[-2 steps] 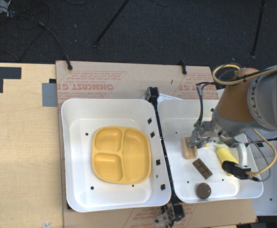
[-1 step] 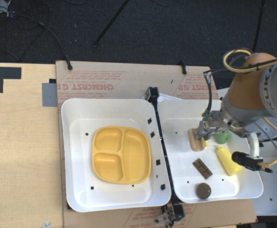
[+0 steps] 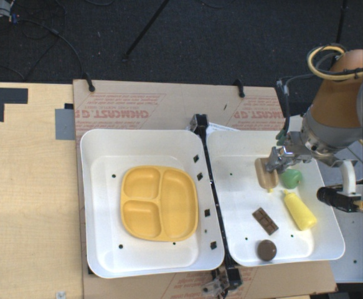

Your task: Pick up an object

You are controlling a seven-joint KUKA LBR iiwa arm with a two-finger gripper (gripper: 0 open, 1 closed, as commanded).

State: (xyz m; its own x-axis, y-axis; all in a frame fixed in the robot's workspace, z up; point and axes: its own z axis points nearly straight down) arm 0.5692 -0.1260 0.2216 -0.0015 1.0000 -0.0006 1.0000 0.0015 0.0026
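Nearest the lens, a round brown disc (image 3: 266, 250) sits in the right bin (image 3: 330, 248), the landmark for everything else. Up from the disc lies a flat brown bar (image 3: 264, 220), and to the bar's right a yellow cylinder (image 3: 299, 210) rests on its side. Further up, toward the bin's far half, a green ball (image 3: 291, 179) touches or nearly touches a tan block (image 3: 267, 174).

The pincer (image 3: 279, 161) hangs low over that pair, at the upper right part of the bin, with the arm's orange band (image 3: 335, 101) above it. Whether its fingers are apart or together I cannot tell; they blur into the block and ball beneath.

Judging by how things lie, nothing is lifted yet: every item rests on the bin floor. The descent looks done or nearly so, with closing and raising left. To the right bin's left, the other bin holds a yellow divided plate (image 3: 159, 202).
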